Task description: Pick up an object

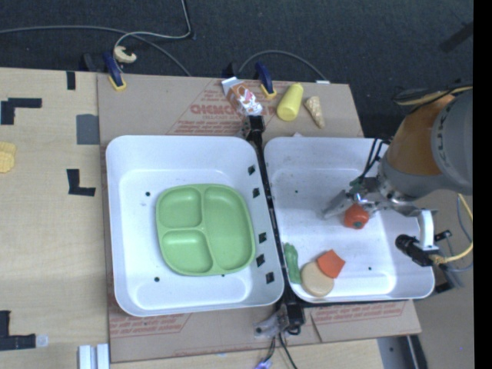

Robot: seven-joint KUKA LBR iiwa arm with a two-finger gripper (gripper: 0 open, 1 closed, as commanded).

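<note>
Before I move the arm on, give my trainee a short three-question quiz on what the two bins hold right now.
1. True or false: the green divided plate lies in the left bin.
2. Which item lies right by the hand in the right bin?
A. a yellow bottle
B. a small red-orange object
C. a blue clamp
3. Fill in: in the right bin's near corner, an orange piece rests on a tan round item, with a ____ vegetable to their left.

Key
1. True
2. B, the small red-orange object
3. green
</note>
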